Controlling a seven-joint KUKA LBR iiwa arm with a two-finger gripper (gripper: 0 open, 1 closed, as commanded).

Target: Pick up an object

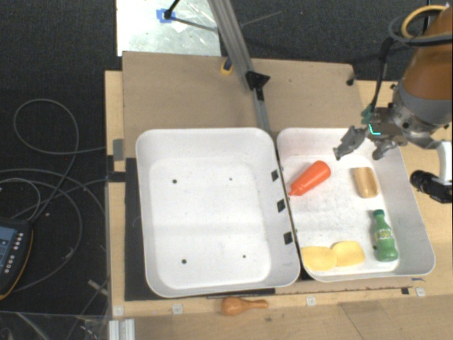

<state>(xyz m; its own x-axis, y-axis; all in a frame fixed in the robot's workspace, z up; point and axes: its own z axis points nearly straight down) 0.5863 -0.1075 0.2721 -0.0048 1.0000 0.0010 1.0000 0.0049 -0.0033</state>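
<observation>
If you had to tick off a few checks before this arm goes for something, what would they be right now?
1. Things to pick lie in the right bin: ok.
2. Gripper carries nothing: ok.
3. Gripper open: ok, fingers apart.
4. Gripper is above a target: not ok, it hangs over bare floor at the bin's far end.
5. Carrot lies apart from its neighbours: ok.
6. Green bottle has room around it: cannot tell, near the wall.

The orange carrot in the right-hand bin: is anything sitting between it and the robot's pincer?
Nothing visible does. The pincer hangs over the far part of the right bin, and the carrot lies to its left with bare white floor between them. The tan bread roll lies nearer the camera, off that line.
</observation>
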